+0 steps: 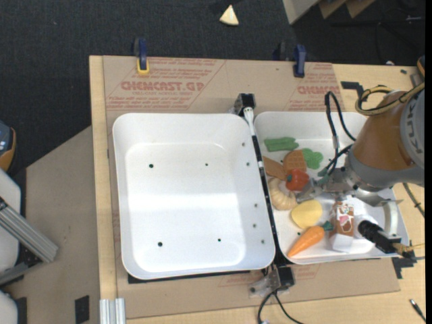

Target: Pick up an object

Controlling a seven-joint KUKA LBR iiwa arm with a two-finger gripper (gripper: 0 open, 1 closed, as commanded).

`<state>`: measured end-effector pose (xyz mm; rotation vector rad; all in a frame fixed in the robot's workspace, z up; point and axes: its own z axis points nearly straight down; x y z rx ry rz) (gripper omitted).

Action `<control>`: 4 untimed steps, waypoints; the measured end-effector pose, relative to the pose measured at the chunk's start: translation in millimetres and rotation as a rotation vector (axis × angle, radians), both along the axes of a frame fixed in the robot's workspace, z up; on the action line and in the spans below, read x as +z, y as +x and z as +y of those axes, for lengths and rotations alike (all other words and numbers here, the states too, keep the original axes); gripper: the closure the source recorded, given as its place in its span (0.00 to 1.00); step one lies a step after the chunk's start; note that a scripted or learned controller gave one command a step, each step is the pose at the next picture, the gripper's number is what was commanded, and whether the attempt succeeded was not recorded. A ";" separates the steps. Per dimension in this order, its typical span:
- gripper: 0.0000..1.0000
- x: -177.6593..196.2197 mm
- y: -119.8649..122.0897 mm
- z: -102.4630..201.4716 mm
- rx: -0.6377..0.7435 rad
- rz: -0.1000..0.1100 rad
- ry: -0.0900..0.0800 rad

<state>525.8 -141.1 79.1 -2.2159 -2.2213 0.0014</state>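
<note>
So the pincer (322, 182) is down in the right bin (297, 117), mostly buried under the arm's (381, 147) grey wrist and orange band. Honestly can't tell how far open it is or whether it's got anything. It's sitting just beside a shiny red tomato (298, 179), and I can't make out if they touch.

Everything there is to grab is toy food crowded into that bin:
- a brown bumpy piece (294, 159) right behind the tomato, partly covered by it
- a flat green piece (280, 144) further back, and a rounder green one (312, 158) half hidden by the arm
- a pale ribbed lump (282, 198), garlic-shaped maybe, too small to be sure
- a smooth yellow oval (307, 213) nearer the front
- an orange carrot (305, 240), tapered, tip pointing at the front left corner
- a little printed carton (344, 219) next to it, label unreadable

The bin's right wall is blocked by the arm.

The left bin (182, 120) is glossy white plastic with rounded corners and a few dark dots on the floor. Both sit on a brown bench (202, 79) with red lettering, and blue clamps (299, 59) along the far edge.
</note>
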 end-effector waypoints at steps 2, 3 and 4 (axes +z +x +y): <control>0.00 6.3 54.5 48.5 0.006 -0.013 -0.003; 1.00 16.0 49.6 45.1 -0.002 -0.006 -0.003; 1.00 112.9 124.7 105.7 0.007 -0.019 -0.002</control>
